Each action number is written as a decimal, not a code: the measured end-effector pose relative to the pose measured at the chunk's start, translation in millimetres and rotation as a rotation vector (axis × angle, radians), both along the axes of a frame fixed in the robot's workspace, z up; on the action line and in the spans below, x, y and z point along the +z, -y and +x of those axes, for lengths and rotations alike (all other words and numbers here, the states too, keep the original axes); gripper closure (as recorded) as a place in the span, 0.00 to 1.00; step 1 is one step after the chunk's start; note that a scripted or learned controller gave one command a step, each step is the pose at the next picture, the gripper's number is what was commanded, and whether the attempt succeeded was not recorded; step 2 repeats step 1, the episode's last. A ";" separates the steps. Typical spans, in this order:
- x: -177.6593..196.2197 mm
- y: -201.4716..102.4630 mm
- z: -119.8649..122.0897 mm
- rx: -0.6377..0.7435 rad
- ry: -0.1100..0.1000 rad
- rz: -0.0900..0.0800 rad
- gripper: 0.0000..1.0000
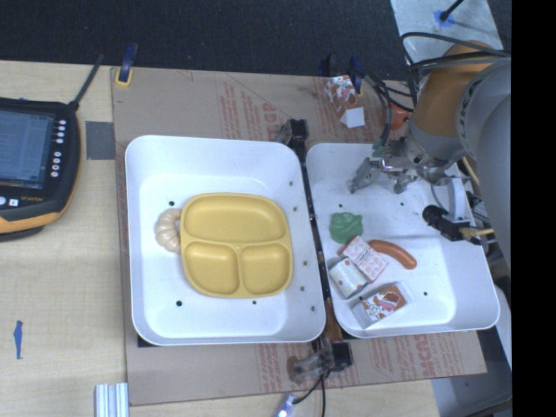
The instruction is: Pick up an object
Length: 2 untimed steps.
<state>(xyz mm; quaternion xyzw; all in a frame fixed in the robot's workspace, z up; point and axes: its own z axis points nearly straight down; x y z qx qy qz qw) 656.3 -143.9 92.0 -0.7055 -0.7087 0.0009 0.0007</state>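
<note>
In the right bin (469, 307) lie a green lump (346, 227), an orange-red sausage (393, 254) and three small printed cartons (363, 260) (347, 278) (382, 303), all in the bin's near half. My gripper (380, 183) hangs over the bin's far part, above and behind the green lump and apart from it. Its fingers (360, 182) stand spread open with nothing between them. The arm's orange band (443, 81) is at the far right.
The left bin (148, 307) holds a yellow divided plate (236, 243) with a beige shell-like item (167, 229) tucked at its left edge. A small carton (345, 95) lies outside behind the right bin. A teach pendant (30, 163) sits far left.
</note>
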 end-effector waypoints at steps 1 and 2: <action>101.2 -77.4 0.7 0.001 0.001 0.001 0.00; 101.2 -77.4 0.7 0.001 0.001 0.001 0.00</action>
